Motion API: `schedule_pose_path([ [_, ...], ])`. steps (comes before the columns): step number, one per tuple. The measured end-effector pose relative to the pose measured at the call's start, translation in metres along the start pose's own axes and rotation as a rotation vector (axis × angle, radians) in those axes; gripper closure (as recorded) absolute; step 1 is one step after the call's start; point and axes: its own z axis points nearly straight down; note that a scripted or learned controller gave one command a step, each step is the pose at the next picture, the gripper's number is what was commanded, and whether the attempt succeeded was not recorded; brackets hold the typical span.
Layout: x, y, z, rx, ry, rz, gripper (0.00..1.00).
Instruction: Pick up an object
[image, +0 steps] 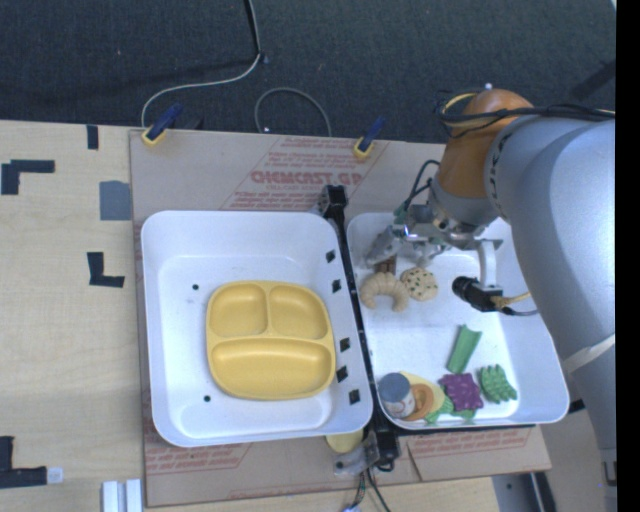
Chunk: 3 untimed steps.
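Observation:
My gripper (384, 247) hangs low over the far left corner of the right bin (535, 345), close to the divider between the bins. Just below it lies a tan croissant (384, 290), and a chocolate-chip cookie (419, 284) lies to the right of that. I see nothing held in the gripper. Farther toward the front of this bin are a green stick-shaped piece (463, 349), a purple bunch of grapes (461, 391), a green leafy piece (497, 383), a small grey can (396, 394) and a yellow-orange piece (428, 398).
The left bin (170, 260) holds a yellow divided plate (270, 337). Black clips line the wall between the two bins. The grey arm with its orange band covers the right bin's far right side.

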Motion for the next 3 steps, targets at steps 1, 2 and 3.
schedule_pose_path([
  [1,0.0153,0.0025,0.0002,-0.011,-0.006,0.004,0.00],
  [2,0.0120,0.0029,-0.0004,-0.012,-0.005,0.004,0.00],
  [3,0.0123,0.0029,-0.0005,-0.012,-0.005,0.005,0.00],
])
